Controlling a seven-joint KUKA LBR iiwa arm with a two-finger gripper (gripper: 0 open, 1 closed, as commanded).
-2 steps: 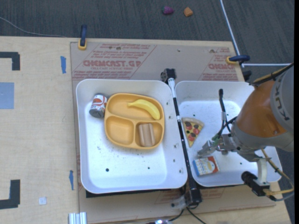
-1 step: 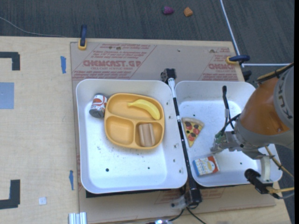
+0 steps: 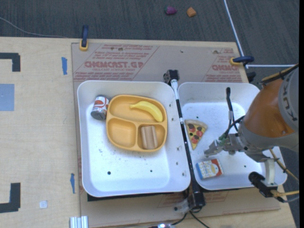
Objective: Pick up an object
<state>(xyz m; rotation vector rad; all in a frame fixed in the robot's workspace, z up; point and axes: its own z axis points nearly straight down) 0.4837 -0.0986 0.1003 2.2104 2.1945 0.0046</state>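
Observation:
My gripper (image 3: 212, 150) hangs low in the right bin (image 3: 209, 103), its fingers pointing left. A pizza slice toy (image 3: 195, 131) lies just up and left of the fingertips. A small white and orange carton (image 3: 209, 169) lies just below them near the bin's front. Nothing shows between the fingers, and their spread is too small to read. In the left bin (image 3: 128, 179) a yellow divided tray (image 3: 114, 110) bears a banana (image 3: 147, 110) and a brown cylinder (image 3: 148, 137). A small can (image 3: 99, 108) lies left of the tray.
A black rod (image 3: 229, 104) stands in the back of the right bin. Clamps (image 3: 84, 38) hold the cardboard sheet at its far corners. Two small items (image 3: 171, 10) lie on the floor beyond the bench.

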